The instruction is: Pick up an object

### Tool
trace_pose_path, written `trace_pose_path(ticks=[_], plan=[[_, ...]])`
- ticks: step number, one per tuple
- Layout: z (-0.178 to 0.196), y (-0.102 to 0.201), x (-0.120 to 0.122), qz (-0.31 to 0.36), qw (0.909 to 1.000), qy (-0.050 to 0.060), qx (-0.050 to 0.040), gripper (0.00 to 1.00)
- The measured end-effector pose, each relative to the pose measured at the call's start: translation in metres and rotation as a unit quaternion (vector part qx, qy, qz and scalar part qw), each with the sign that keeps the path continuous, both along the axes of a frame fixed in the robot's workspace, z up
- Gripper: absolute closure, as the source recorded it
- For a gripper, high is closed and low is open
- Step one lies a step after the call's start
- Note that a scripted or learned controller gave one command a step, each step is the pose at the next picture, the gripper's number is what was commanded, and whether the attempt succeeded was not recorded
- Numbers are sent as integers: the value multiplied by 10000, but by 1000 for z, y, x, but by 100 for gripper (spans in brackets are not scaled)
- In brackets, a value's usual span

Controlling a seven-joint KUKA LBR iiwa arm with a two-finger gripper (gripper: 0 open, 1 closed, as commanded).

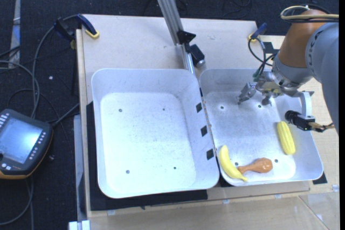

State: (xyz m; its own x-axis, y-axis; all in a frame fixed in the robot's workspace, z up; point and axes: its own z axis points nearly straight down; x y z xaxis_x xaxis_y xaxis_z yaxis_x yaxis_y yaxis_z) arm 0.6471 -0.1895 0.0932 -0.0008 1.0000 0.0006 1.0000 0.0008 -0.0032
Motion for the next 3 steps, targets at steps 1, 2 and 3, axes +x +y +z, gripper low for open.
trace_pose_path(ticks=[1,2,3], plan=[[13,0,1,2,10000,-20,-6,100],[56,2,6,-1,10000,-37,-7,100],[119,2,4,-1,10000,-43,-10,100]])
